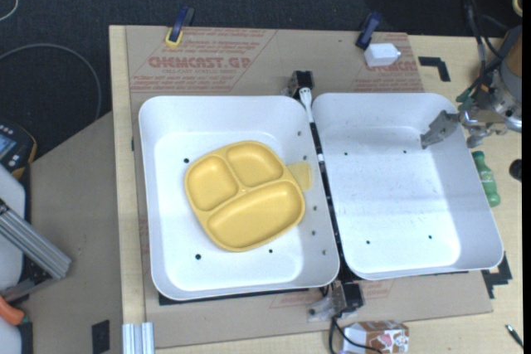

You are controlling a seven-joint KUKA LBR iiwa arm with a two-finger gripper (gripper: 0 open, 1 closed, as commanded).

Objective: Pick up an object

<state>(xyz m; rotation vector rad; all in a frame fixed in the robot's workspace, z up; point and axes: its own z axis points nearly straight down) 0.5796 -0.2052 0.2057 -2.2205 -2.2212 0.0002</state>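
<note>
Yellow plate (244,195) lies flat in the left bin (166,124), three compartments up. We judge it light, stiff, slick plastic; best taken at the raised rim. Gripper (438,131) sits over the right bin's (398,253) far right edge, partly cut off; whether it is spread or closed we can't tell.
</note>
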